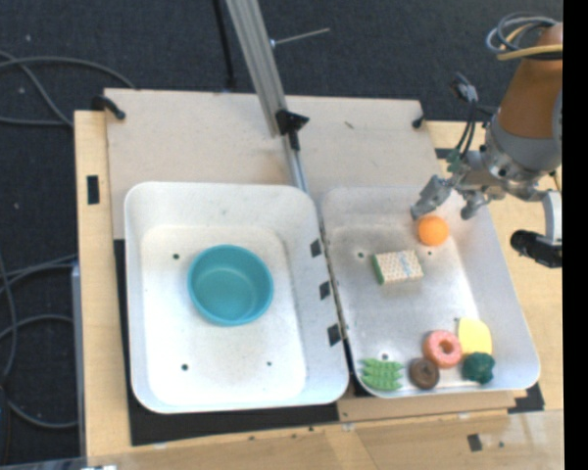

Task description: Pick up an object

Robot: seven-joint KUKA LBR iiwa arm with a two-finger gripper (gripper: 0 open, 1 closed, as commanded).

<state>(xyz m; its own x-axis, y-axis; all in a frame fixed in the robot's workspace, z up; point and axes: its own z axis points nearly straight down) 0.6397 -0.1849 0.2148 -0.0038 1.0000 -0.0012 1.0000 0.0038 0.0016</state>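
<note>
My gripper (449, 201) hangs over the far right corner of the right bin (490, 292), fingers spread open with nothing between them. An orange ball (432, 230) lies just below and slightly left of the fingertips, apart from them. A green-edged sponge block (398, 266) rests in the middle of that bin. Along the near edge sit a green leafy toy (380, 372), a brown doughnut (424, 373), a pink doughnut (442, 348), a yellow piece (474, 336) and a dark green piece (479, 366).
The left bin (157, 360) holds a teal bowl (230, 283). A slanted aluminium pole (260, 52) rises from the back of the bench between the bins. Cables lie on the dark floor at left.
</note>
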